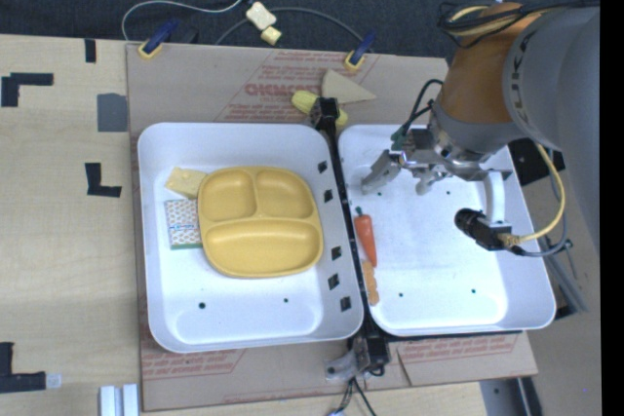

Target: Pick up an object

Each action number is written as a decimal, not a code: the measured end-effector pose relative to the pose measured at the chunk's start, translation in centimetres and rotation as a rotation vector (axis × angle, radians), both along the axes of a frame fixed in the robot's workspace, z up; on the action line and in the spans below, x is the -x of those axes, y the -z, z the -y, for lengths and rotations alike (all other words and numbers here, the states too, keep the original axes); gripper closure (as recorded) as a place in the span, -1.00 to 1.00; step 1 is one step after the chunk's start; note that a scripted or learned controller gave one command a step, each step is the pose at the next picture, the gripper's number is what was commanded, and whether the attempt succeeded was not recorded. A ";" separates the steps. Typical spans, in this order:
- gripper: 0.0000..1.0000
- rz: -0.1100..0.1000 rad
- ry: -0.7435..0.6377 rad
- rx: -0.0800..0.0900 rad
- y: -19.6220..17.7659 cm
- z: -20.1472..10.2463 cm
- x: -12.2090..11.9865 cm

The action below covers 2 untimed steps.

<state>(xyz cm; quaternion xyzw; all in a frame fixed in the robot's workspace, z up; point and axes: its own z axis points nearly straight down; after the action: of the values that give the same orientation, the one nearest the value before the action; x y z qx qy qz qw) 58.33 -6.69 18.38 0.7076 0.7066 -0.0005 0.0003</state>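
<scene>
We see the carrot (365,237) in the right bin (439,307), against its left wall, long axis along that wall; our end effector (400,167) hovers just up and right of the carrot, fingers spread, pinching nothing; red print on the cardboard (263,93) is too blurred to read.

Tool (402,172) over right bin (487,307), holding nothing — carrot (365,237) at left wall; yellow plate (259,219) in left bin (224,326).
</scene>
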 end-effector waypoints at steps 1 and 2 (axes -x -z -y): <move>-1.00 -0.003 -0.003 -0.001 0.0 -1.9 2.0; -1.00 0.003 0.001 0.001 10.3 3.0 1.3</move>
<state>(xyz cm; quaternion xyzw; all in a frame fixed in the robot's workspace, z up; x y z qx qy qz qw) 57.02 -9.69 8.08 0.7081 0.7061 0.0001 0.0017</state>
